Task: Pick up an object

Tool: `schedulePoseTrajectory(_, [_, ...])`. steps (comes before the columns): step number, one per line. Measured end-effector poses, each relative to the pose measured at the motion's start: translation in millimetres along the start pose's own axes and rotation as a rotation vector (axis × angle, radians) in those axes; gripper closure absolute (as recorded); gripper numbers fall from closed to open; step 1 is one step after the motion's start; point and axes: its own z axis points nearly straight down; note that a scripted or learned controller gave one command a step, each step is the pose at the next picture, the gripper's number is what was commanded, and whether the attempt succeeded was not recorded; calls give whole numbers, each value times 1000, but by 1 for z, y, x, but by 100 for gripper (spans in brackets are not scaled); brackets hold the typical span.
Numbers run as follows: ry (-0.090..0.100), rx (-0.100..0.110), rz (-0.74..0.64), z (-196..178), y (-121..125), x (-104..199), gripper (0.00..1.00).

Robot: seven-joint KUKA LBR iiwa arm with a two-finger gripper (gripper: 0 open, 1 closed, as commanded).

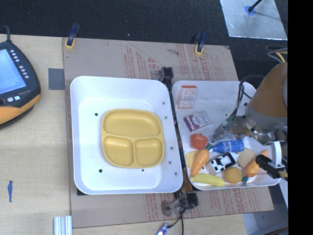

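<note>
Nearest the lens: banana [209, 179] along the right bin's [215, 89] front wall, beside a carrot [198, 161]. Gripper [221, 130] down in that bin, reaching from the right, tips just above a blue bottle [227, 146] and near a tomato [198, 141]; nothing seen between the tips, opening impossible to judge. Bottle lying on its side, blue with a white cap end, between tomato and arm. Counted: two bins, one yellow three-part tray [132, 137] in the left bin [88, 175], two packets [187, 96] toward the back, one black-and-white cow toy [221, 163].
</note>
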Motion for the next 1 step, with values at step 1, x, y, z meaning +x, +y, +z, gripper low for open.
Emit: schedulePoseTrajectory(1, [1,-3,0,-62,90,33,0])
